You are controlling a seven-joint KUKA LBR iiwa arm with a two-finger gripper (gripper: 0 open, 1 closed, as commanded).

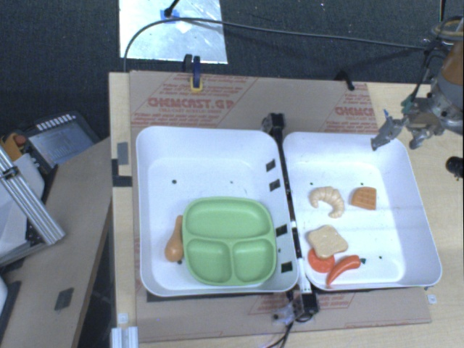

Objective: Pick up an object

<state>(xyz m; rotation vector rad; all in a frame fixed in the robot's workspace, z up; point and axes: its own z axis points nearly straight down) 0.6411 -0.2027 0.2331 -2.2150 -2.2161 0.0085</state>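
My gripper (pixel 400 138) hangs above the far right corner of the right bin (pixel 391 167), open with nothing between its fingers. Below it in that bin lie a pale croissant (pixel 328 199), an orange-brown cracker piece (pixel 364 198), a slice of toast (pixel 326 240), a red tomato slice (pixel 317 262) partly under the toast, and a red-orange chili pepper (pixel 343 267). All of them sit well to the lower left of the gripper, none touching it.
The left bin (pixel 167 158) bears a green divided plate (pixel 228 239) and a brown drumstick-shaped piece (pixel 175 241) beside it. A black clip (pixel 275 123) sits on the ridge between the bins. Grey equipment (pixel 43 165) stands off the bench at left.
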